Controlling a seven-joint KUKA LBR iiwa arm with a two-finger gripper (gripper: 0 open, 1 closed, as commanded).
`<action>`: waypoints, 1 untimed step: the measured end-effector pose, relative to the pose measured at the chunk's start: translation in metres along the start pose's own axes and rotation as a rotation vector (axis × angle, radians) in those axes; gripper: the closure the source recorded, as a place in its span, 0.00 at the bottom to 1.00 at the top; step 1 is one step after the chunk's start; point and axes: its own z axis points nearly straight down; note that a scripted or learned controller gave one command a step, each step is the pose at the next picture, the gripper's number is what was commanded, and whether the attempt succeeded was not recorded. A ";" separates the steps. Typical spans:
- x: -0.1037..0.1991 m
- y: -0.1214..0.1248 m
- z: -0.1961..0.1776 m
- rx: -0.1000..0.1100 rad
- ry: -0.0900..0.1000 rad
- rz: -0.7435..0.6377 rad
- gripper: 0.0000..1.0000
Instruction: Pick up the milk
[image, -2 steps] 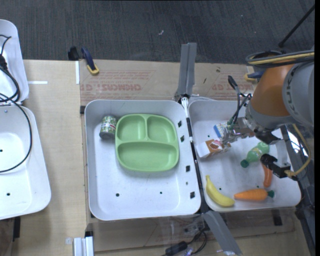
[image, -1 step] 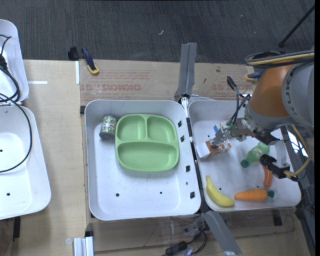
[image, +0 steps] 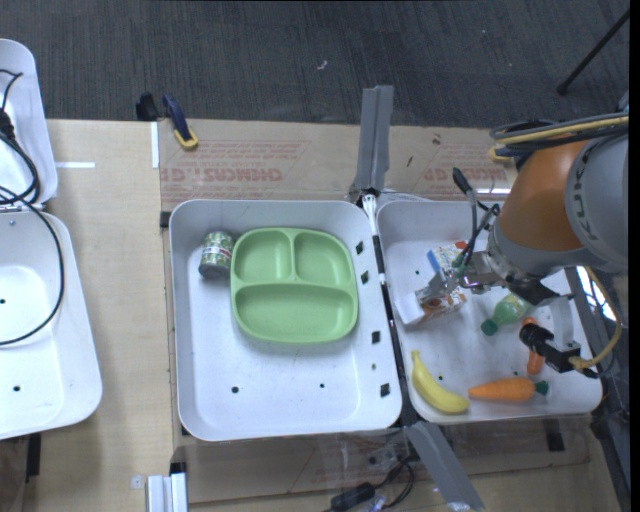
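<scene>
**Arm over the right bin, gripper at the milk carton**

Where the arm reaches in from the right, its orange band sits above the right bin and the gripper hangs low over that bin's upper middle. The milk carton, a small white carton lying tilted on its side, rests on the bin floor just below and left of the gripper, close to the bin's left wall. Whether the gripper touches the carton, and how it is set, cannot be told from this angle. A green bottle lies just right of the carton, partly under the wrist. Along the bin's near edge lie a banana and, to its right, a carrot, apart from each other. Over in the left bin, a green divided plate lies flat, and a small can rests just beside the plate's upper left corner.
</scene>
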 end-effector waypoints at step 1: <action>0.002 -0.002 0.000 0.000 -0.004 -0.032 0.00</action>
